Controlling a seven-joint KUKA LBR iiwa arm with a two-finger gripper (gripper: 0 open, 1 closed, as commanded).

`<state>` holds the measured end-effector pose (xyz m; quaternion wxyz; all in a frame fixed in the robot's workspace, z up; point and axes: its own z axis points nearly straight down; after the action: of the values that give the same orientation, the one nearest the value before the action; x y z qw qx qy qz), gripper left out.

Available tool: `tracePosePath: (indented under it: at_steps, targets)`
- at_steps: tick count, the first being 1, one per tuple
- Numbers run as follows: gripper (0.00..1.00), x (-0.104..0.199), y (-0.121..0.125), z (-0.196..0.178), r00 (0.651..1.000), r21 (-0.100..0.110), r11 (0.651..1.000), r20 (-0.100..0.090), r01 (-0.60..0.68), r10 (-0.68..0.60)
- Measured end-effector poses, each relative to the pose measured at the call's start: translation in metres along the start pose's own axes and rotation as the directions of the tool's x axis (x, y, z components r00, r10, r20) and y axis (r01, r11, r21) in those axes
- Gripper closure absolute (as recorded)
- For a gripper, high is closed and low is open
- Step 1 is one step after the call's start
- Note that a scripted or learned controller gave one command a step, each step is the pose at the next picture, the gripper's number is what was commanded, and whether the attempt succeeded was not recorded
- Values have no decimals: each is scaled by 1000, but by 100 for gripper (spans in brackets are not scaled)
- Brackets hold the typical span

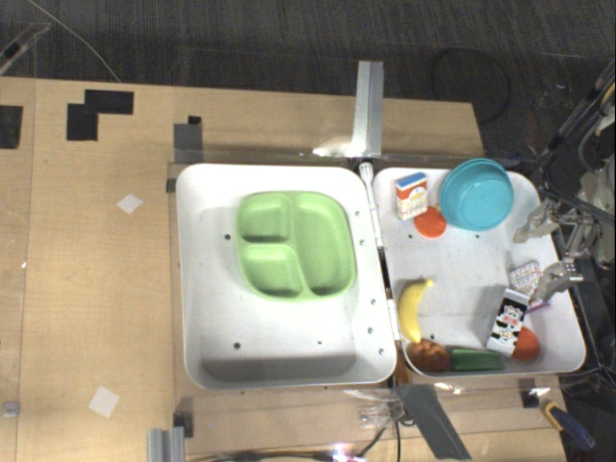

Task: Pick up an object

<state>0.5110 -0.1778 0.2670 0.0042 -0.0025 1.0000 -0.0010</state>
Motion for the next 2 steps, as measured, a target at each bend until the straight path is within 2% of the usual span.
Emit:
tracePosePath:
  at_steps: [1, 2]
  targets:
    - [0, 10, -23, 83, 998, -2, 998, -7, 65, -65]
    - [0, 5, -28, 144, 991, 14, 991, 25, 130, -130]
